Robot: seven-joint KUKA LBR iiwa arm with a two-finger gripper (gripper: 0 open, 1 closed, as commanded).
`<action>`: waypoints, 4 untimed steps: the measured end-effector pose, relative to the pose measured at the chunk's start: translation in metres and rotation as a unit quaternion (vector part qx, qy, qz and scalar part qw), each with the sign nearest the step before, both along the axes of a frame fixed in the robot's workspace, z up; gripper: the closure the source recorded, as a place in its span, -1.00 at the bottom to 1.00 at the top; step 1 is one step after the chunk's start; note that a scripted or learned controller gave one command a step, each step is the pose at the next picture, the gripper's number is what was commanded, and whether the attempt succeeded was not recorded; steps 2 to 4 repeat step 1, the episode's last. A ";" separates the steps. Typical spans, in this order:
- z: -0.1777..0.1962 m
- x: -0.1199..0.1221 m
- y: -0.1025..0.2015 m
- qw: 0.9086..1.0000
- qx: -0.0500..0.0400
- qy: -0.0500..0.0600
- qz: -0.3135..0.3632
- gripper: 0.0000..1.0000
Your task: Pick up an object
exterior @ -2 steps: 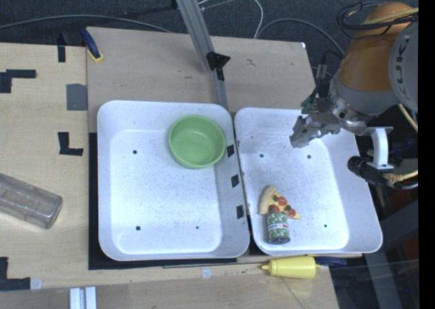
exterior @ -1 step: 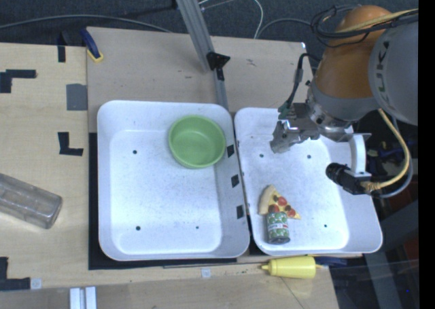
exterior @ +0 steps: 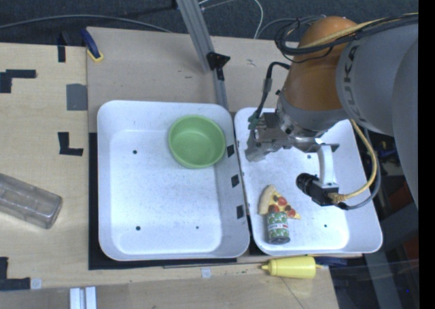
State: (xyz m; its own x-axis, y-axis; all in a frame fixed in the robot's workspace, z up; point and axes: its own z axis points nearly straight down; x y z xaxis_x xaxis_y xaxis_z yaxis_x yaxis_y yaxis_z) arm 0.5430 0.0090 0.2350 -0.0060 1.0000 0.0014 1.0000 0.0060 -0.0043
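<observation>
Hand [exterior: 258, 149] over right bin [exterior: 360, 233], pizza slice [exterior: 276, 201], bottle [exterior: 277, 226] inside

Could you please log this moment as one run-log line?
gripper: above right bin, nothing held | pizza slice, can: right bin | green bowl: left bin

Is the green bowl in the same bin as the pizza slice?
No, the green bowl sits in the left bin, while the pizza slice lies in the right bin.
</observation>
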 end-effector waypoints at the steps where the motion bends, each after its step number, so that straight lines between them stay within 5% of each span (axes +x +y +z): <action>1: -0.013 -0.015 0.053 1.000 0.000 0.000 0.000 1.00; 4: -0.013 -0.015 0.053 1.000 0.000 0.000 0.000 1.00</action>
